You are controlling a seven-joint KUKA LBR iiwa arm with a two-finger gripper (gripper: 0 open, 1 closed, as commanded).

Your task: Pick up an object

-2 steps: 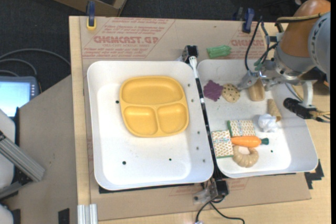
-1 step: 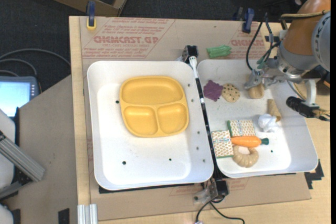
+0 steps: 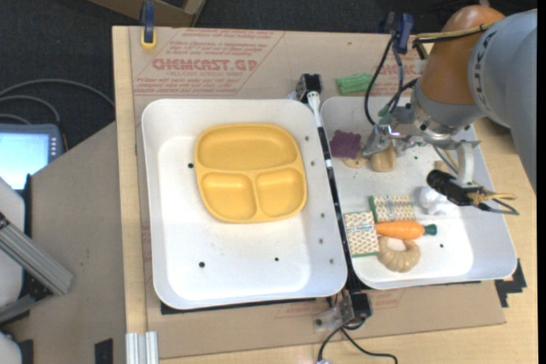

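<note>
Where the gripper (image 3: 386, 141) hangs: over the right bin (image 3: 486, 260), toward its 11 o'clock corner, on the grey arm (image 3: 503, 55) that enters from 3 o'clock.
Grip state: cannot tell from this slant whether it is wide, narrow or closed on anything.
Tan lump (image 3: 381, 159): on the bin floor at 6 o'clock of the gripper, just beside it; contact cannot be told.
Purple piece (image 3: 345, 144): at 9 o'clock of the lump, near the bin's left wall.
Carrot (image 3: 401, 229): lying flat toward the bin's 7 o'clock part, its green end pointing to 3 o'clock.
Beige ring (image 3: 399, 255): just at 6 o'clock of the carrot, touching it.
Packet (image 3: 361, 233): patterned, at 9 o'clock of the carrot, against the left wall.
Pale knob (image 3: 426, 199): at 1 o'clock of the carrot, small and blurred.
Left bin (image 3: 162, 209): carries a yellow plate (image 3: 251, 170) with three compartments, set toward 12 o'clock.
Green piece (image 3: 354, 83): on the counter (image 3: 213, 55), outside the right bin at its 11 o'clock corner.
</note>
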